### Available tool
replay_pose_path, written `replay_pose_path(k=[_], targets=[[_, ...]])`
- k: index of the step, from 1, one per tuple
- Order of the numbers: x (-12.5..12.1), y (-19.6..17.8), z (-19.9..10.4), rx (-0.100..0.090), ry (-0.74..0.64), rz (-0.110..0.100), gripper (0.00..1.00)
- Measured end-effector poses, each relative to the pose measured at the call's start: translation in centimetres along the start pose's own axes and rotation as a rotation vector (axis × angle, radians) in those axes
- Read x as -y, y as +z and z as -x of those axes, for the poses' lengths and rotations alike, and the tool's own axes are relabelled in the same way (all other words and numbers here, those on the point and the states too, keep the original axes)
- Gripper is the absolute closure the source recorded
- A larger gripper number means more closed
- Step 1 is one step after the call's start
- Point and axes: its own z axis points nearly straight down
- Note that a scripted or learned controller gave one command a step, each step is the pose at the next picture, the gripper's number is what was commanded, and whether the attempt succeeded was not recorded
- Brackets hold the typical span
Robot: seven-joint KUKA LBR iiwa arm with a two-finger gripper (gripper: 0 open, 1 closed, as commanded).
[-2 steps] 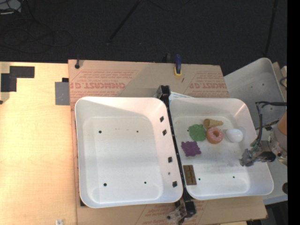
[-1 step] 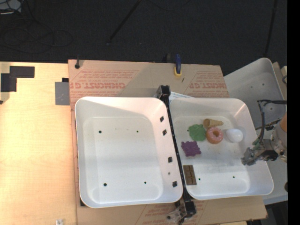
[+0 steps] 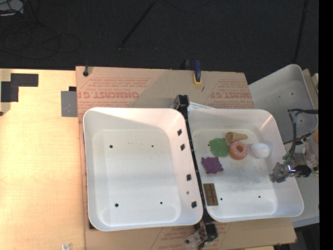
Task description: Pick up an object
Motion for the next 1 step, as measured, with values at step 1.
replay_pose_path(k=[1], targets=[[0.01,-0.94,0.10,0.000,-0.001,-0.001,1.00]])
